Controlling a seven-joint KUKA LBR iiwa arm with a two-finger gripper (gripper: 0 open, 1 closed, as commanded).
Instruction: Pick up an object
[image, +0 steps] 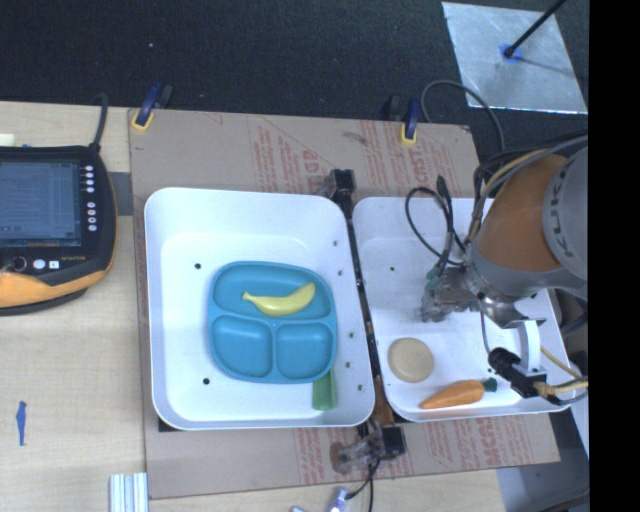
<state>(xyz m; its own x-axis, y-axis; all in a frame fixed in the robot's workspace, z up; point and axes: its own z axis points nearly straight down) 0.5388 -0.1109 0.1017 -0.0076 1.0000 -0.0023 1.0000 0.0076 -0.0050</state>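
Nearest the camera, along the front edge of the right bin (372, 300), a carrot (455, 395) lay on its side, orange body pointing left and green stub at its right end. Just behind and left of it sat a round tan disc (410, 360), flat on the bin floor, close to the carrot but not clearly touching it.

At the front right corner of the left bin (160, 300), a small green block (323, 392) rested against the bin wall, just beside the blue plate (270, 345). That plate had three compartments: two small ones at the front and one wide one at the back. A yellow banana (281, 298) lay in the wide back compartment, curved, ends turned upward in the view.

Farther back in the right bin, the gripper (438, 306) was low over the bin floor, behind the tan disc and apart from it. Nothing was seen between its tips. Jaw opening: cannot tell, the tip was small and dark against cables. The grey arm with its orange band (515, 215) came in from the right above it, with black cables looping over the bin's back half.

Left of the bins, a black and orange pendant (50, 230) sat on the bench. Both bins rested on a brown cardboard sheet (300, 150) held by clamps at its far edge.
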